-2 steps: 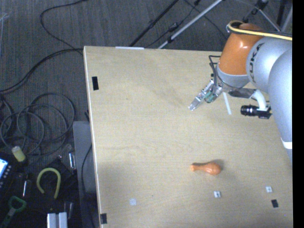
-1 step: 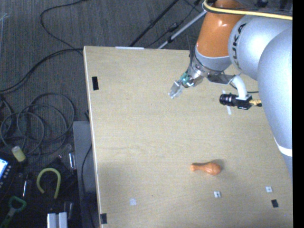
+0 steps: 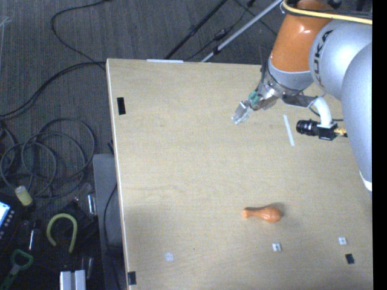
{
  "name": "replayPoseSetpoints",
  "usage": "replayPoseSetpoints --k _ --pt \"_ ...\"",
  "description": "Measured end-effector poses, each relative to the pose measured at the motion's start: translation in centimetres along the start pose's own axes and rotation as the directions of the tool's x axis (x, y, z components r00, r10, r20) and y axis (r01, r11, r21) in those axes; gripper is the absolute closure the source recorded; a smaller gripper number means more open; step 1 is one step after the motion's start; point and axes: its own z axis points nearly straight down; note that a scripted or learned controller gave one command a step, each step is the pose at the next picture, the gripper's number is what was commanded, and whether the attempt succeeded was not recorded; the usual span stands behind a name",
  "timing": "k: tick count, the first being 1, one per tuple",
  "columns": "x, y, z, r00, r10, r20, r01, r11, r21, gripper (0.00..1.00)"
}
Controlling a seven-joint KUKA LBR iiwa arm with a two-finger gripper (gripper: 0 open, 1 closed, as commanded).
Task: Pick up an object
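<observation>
Reaching in from the upper right of the frame, the grey arm with its orange band holds its jaws (image 3: pixel 242 112) above the pale wooden worktop (image 3: pixel 181 162); their state I cannot tell. Well apart, lower right of centre, lies a small orange pear-shaped object (image 3: pixel 263 214).

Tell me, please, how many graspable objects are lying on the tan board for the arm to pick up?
1. An orange pear-shaped object lies on the board toward its near edge, well below the gripper. The arm may hide others at the right.
</observation>
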Motion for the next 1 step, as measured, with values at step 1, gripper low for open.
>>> replayPoseSetpoints --k 1 --pt "-5.35 -3.24 -2.48 0.954 0.298 0.002 -0.298 0.954 0.001 1.0"
